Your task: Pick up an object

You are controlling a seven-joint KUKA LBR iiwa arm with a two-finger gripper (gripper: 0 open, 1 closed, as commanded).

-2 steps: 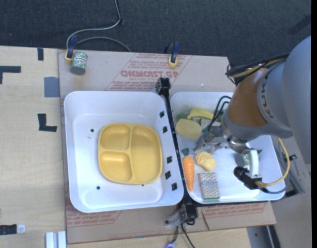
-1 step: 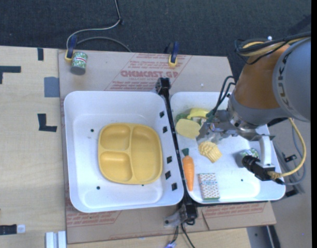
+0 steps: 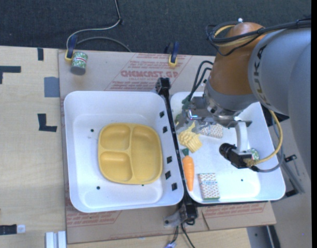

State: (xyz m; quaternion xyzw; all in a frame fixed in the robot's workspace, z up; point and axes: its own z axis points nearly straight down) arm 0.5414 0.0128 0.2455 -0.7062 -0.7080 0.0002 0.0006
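1. Where the right bin [image 3: 261,190] met the divider, 3 loose objects lay along its left side: a yellow corn-like piece [image 3: 191,140], an orange carrot [image 3: 188,172] just below it, and a small patterned box [image 3: 208,185] to the carrot's right; a flat speckled packet [image 3: 211,131] lay just right of the yellow piece, partly under the arm.
2. The gripper [image 3: 191,114] hung over the upper left part of that bin, just above the yellow piece; whether its fingers were apart or together could not be told, and nothing was seen between them.
3. The grey arm [image 3: 282,71] with its orange band [image 3: 236,61] came in from the right, covering the bin's upper part; a black fitting [image 3: 235,155] with a cable sat near the bin's middle.
4. The left bin [image 3: 80,112] held 1 yellow divided tray [image 3: 131,153], lying flat near its centre.
5. Beyond the bins, a small green can [image 3: 78,62] stood on the cardboard [image 3: 137,74] at upper left.
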